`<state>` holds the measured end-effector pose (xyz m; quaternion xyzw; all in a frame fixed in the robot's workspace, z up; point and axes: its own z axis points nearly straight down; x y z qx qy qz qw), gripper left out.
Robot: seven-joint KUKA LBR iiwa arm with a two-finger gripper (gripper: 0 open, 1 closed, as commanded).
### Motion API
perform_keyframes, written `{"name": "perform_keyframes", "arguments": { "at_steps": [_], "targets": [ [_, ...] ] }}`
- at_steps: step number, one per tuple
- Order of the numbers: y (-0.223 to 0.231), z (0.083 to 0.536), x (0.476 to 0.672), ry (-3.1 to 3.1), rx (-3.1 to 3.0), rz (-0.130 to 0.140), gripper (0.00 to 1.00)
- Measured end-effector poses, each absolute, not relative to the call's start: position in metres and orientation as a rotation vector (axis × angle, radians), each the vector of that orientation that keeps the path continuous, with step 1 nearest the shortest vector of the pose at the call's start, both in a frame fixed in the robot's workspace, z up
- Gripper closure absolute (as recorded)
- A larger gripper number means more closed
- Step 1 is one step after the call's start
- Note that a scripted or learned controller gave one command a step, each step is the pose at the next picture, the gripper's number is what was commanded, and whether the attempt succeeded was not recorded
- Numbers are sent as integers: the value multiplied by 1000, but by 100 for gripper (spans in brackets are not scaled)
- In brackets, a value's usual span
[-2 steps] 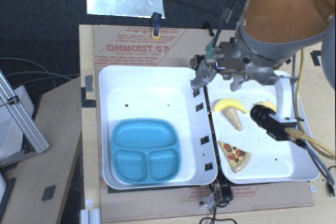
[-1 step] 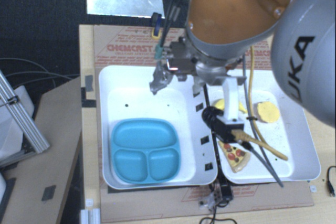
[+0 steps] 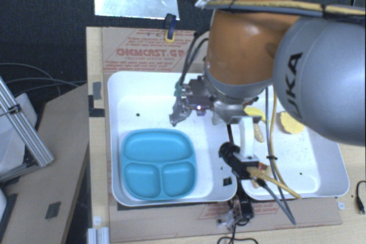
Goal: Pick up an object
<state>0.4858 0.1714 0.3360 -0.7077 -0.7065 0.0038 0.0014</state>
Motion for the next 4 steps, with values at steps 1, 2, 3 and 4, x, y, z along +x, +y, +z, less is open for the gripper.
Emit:
{"name": "perform_keyframes", "arguments": {
  "at_steps": [1, 2, 3, 4],
  "targets": [
    [156, 170, 491, -2215, -2219, 23, 0],
    [55, 185, 501, -2213, -2234, 3, 0],
    [213, 157, 483, -2235, -2197, -5, 0],
    [160, 113, 538, -2218, -2225, -1, 0]
  ]
}}
